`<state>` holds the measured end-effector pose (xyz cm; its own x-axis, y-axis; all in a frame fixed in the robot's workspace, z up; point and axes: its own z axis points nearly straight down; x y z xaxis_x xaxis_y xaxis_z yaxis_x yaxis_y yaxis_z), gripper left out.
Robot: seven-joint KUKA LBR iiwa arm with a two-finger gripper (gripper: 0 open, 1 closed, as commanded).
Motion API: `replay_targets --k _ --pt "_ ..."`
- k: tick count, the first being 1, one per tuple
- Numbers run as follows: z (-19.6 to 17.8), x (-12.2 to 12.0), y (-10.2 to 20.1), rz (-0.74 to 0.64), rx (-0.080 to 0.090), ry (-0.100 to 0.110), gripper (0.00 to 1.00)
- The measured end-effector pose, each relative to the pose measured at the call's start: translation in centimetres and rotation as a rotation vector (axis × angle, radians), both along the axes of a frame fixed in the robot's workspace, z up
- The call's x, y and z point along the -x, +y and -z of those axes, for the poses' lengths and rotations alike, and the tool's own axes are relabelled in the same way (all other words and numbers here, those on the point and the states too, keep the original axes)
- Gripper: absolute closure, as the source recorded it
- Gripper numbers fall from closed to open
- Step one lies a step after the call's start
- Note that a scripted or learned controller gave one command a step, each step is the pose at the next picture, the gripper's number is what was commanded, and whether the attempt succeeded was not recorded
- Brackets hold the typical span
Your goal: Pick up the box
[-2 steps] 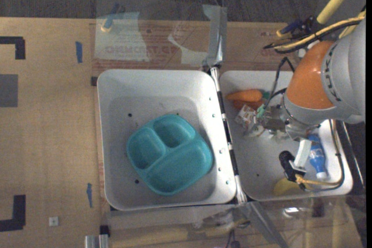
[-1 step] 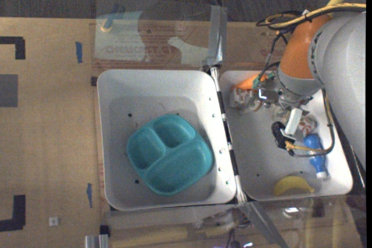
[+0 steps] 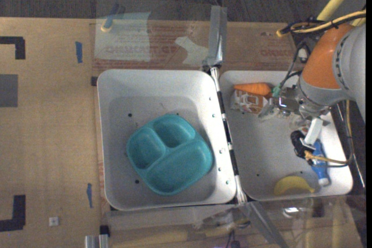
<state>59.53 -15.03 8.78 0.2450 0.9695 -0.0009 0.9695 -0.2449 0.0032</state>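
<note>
1. Pincer [image 3: 280,105] hangs low over the far part of the right bin [image 3: 264,154], just beside the box [image 3: 247,101]. From where I stand I cannot tell whether it is released or clenched, and nothing shows as grasped.
2. The box is a small carton, white with orange print and squared corners. It lies on the right bin's floor near the far wall, close to the divide between the two bins.
3. A smooth orange carrot-shaped piece [image 3: 253,89], tapering to one side, lies against the box's far edge, between it and the bin wall.
4. The arm [image 3: 332,61] is rounded and glossy, grey with an orange band. It comes in over the bin's right rim.
5. A curved yellow banana [image 3: 293,186] lies at the near wall of the right bin. A small blue-and-white item [image 3: 321,174] lies just beside it, toward the right corner.
6. The middle of the right bin's floor is bare white plastic, shallow and smooth, with sloped walls and rounded corners.
7. The left bin [image 3: 116,101] is of the same make. It carries a teal plate [image 3: 168,154], matte with rounded corners, moulded into three compartments and turned at a slant. There is bare floor around it on the far and left sides.
8. The bench [image 3: 46,136] is pale brown board, flat and dull, well clear to the left of the bins.
</note>
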Motion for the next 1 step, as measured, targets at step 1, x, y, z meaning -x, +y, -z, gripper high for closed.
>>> replay_targets --k 1 --pt "0.05 -5.72 0.60 -0.047 -0.004 0.070 0.00"
